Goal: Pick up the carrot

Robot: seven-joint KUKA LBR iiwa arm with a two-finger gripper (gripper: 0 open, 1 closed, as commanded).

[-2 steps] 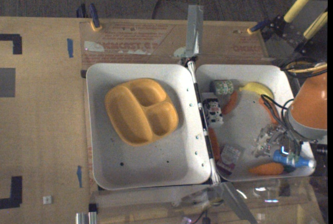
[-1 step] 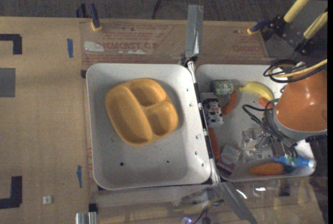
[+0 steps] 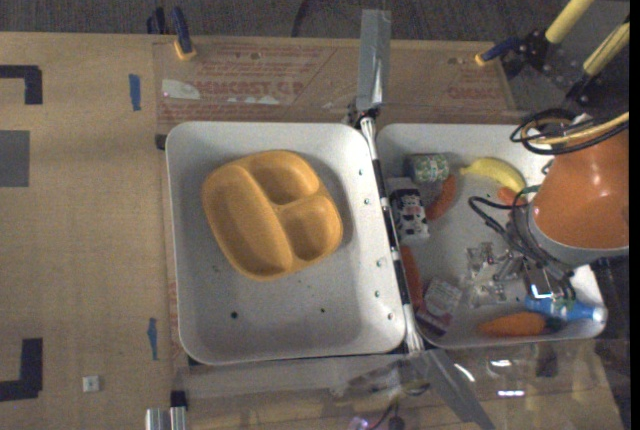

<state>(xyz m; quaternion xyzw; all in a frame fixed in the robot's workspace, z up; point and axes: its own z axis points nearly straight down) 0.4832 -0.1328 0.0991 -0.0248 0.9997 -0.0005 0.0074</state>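
red print on the cardboard sheet (image 3: 262, 86) behind the bins, too blurred to read

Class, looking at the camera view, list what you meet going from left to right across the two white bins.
Yellow divided plate in the left bin → small toy robot at the right bin's left edge → green can → banana → carrot → blue object.

Grey arm with orange band (image 3: 590, 193) — cut off by the right edge, its bulk hiding the right white bin's (image 3: 455, 140) far corner. Jaws: lost among cables, stance indeterminate. Yellow banana (image 3: 497, 172) — partly covered by the arm. Small clear packets (image 3: 485, 268): too blurred to identify.
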